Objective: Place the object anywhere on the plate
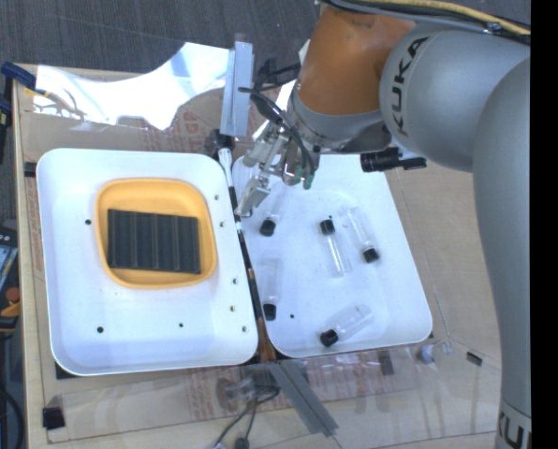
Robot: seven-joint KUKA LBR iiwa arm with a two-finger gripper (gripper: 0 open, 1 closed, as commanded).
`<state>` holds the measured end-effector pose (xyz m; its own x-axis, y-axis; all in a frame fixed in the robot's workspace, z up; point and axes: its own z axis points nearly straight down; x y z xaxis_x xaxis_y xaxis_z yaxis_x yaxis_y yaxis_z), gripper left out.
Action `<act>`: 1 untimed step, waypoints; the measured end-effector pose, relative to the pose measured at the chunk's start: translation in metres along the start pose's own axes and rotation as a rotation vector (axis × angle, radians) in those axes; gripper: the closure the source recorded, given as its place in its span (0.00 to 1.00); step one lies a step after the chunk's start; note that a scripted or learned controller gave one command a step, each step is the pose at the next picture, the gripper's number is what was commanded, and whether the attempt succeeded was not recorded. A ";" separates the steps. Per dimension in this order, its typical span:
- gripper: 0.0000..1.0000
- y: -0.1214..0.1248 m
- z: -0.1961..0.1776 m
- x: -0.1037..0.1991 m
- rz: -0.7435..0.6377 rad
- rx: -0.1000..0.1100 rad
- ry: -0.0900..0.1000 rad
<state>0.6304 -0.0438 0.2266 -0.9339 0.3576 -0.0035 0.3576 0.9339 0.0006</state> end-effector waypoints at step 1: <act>0.00 0.008 -0.002 0.004 -0.032 0.001 0.001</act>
<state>0.6297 -0.0352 0.2284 -0.9447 0.3280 -0.0027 0.3280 0.9447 -0.0001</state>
